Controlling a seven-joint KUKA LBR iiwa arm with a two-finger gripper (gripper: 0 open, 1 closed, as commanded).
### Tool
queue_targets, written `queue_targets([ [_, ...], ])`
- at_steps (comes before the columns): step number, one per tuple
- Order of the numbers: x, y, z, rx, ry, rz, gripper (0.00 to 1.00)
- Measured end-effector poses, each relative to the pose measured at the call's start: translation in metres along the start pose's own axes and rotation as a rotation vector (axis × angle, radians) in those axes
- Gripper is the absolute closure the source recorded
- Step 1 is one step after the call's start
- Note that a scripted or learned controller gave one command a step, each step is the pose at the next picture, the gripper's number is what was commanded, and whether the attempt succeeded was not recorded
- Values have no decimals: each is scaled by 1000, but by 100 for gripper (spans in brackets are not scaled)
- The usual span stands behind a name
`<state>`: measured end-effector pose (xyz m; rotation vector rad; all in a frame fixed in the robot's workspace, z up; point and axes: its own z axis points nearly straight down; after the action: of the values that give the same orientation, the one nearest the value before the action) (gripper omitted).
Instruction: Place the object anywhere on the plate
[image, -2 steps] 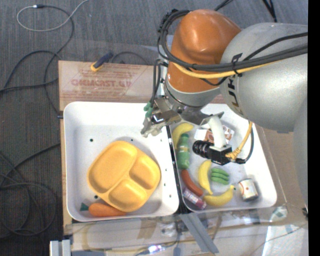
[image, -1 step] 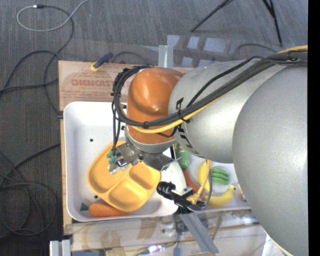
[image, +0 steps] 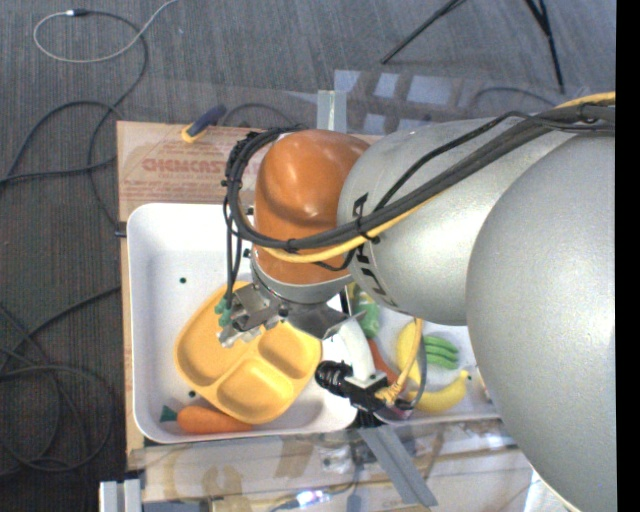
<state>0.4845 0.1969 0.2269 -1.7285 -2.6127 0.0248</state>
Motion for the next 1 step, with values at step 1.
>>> queue_targets([
  [1, 6, 2, 53, -6, 2, 231, 100],
])
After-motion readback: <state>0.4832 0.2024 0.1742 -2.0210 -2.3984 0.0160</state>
